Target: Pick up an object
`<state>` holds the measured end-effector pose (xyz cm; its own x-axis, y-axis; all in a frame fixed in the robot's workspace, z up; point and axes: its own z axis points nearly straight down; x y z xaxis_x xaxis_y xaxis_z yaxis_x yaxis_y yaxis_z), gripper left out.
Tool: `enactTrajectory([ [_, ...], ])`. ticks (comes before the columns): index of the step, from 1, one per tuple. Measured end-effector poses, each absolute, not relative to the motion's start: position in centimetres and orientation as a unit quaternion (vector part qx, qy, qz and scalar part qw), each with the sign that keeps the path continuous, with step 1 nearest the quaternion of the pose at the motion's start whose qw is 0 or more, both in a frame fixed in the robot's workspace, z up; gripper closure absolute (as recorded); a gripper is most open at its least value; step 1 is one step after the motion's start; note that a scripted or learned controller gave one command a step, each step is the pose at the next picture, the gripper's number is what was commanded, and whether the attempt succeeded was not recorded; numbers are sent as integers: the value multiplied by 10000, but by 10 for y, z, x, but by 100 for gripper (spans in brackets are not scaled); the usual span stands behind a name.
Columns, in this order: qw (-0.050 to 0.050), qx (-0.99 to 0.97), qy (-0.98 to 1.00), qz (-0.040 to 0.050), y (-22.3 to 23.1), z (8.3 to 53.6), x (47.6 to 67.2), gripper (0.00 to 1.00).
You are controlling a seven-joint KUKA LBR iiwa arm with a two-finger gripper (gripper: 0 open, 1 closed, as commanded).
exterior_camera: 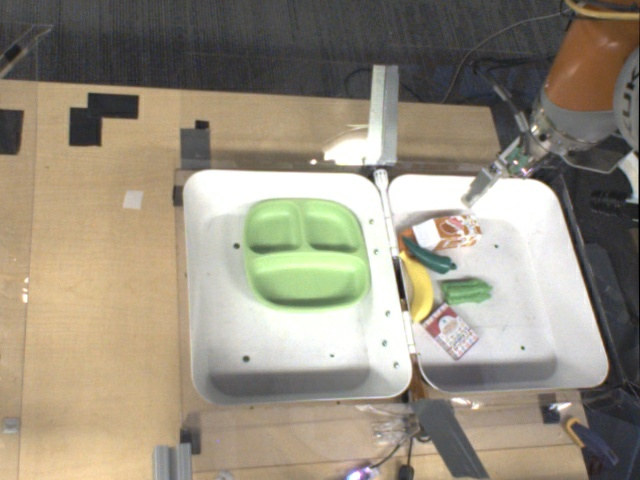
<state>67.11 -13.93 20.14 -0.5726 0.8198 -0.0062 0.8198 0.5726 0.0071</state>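
Your tool (478, 190) hovers at the right bin's (560, 268) far edge above the snack packet (452, 232); finger state unclear. Approach step: next, descend squarely.

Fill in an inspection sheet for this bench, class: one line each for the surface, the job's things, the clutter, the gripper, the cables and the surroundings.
Surface: wooden bench bearing a left bin and a right bin, side by side.
Job's things: in the right bin, a yellow banana, a green object, a dark green item, a red and white packet and a red patterned packet, clustered near the divider.
Clutter: green divided tray in the left bin.
Gripper: the gripper hangs above the right bin's far edge, holding nothing; finger state unclear.
Cables: black cables on the floor behind.
Surroundings: dark carpet; black marks on the bench.
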Motion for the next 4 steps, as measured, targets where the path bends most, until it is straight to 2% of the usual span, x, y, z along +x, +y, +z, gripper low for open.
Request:
enactTrajectory([
  [1, 48, 3612, 9325, 13, -160, 184, 671, 0],
  [2, 46, 2267, 9740, 8, -180, 171, 651, 0],
  [3, 60, 1029, 9947, 4, -133, 100, 634, 0],
  [4, 152, 3712, 9284, 33, -103, 96, 609, 0],
])
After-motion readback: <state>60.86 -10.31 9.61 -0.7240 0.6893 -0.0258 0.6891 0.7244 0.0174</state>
